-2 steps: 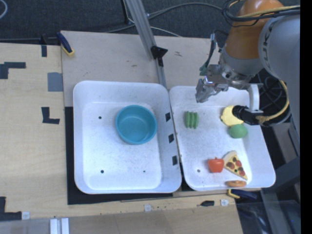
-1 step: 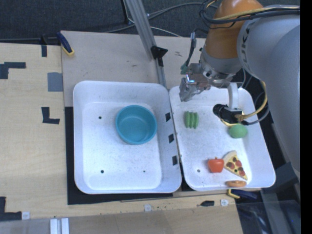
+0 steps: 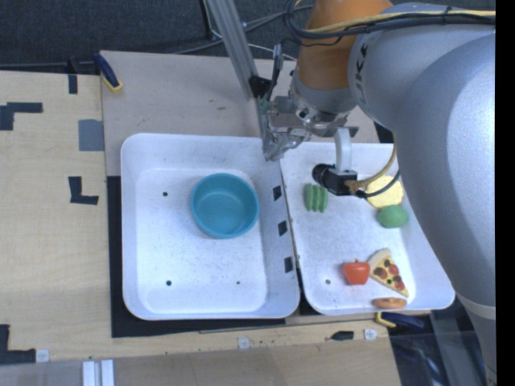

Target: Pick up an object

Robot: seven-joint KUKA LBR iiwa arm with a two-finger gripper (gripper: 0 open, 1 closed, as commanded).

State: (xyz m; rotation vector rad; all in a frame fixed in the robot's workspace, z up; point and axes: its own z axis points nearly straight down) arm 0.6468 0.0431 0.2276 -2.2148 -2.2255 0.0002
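My gripper [image 3: 276,145] hangs over the far end of the ridge between the two bins, at the right bin's [image 3: 322,292] top left corner. A blue bowl [image 3: 224,205] stands in the left bin [image 3: 153,248], below and left of the gripper. In the right bin lie a green ribbed vegetable [image 3: 315,197] just below and right of the gripper, a round green piece [image 3: 393,215], a yellow piece [image 3: 392,191] partly under the arm, a red pepper [image 3: 356,273], a pizza slice [image 3: 389,271] and an orange piece [image 3: 390,302] at the near rim.
The grey arm and its orange band [image 3: 342,30] cover the right bin's far right part. A slanted metal pole [image 3: 233,34] rises behind the bins. A black fitting with cable [image 3: 334,177] sits beside the green vegetable.
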